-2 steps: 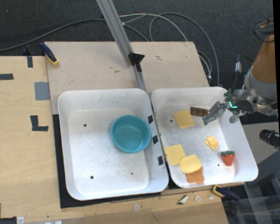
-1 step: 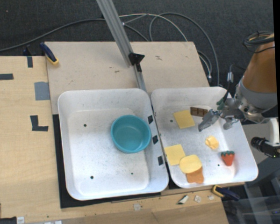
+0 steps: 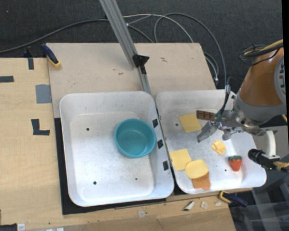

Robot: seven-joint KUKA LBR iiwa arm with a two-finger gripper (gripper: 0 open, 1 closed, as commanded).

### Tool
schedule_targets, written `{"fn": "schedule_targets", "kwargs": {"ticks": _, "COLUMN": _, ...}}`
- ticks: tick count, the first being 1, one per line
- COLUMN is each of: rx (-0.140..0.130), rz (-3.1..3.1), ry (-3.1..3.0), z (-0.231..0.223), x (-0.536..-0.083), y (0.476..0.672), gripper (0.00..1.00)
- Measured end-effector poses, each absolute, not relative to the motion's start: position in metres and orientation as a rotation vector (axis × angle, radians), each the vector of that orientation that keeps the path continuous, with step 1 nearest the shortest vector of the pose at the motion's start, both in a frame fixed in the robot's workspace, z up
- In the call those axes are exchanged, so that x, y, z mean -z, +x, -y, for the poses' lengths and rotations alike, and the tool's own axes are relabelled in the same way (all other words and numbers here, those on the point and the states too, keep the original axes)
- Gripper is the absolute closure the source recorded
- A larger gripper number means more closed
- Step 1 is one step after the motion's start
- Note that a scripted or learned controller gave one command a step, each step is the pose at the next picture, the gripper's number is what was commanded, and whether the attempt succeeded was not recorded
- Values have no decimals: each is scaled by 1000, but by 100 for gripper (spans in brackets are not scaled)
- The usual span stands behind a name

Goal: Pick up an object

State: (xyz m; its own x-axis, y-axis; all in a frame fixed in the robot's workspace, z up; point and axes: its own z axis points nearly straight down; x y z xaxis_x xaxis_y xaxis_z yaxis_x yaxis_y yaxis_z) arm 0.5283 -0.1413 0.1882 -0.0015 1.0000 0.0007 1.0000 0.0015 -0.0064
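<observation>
The hand (image 3: 209, 131) is hanging over the right bin (image 3: 173, 102), reaching in from the right, and its two fingers are spreading apart with nothing between them. No object is being held.

Nearest candidate looks like the small yellow lump (image 3: 218, 147), sitting just below and slightly right of the hand, close to the fingertips but apart from them. It is roundish, no clear long axis, so finger orientation probably matters little; the coming move is likely a short shift toward the bin's near edge plus a descent. The pale yellow flat square (image 3: 189, 122) is lying just left of the hand, up-left of the fingertips, also near. A brown bar (image 3: 205, 115) is lying beside that square, long axis roughly left-right, partly running under the wrist.

Other right bin contents: a second yellow flat square (image 3: 180, 159) near the dividing wall, a yellow-over-orange chunk (image 3: 198, 173) just right of and below it, touching or nearly so, and a red strawberry-like piece (image 3: 235, 163) toward the bin's right side, below the lump.

The left bin (image 3: 71, 155) is holding a teal bowl (image 3: 134, 137), upright, well apart from the hand.

Both bins are sitting side by side on the bench (image 3: 21, 157).
</observation>
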Motion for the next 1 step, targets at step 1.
{"fn": "schedule_targets", "kwargs": {"ticks": 1, "rx": -8, "rz": 2218, "ry": -2216, "z": 144, "x": -125, "y": 529, "gripper": 0}}
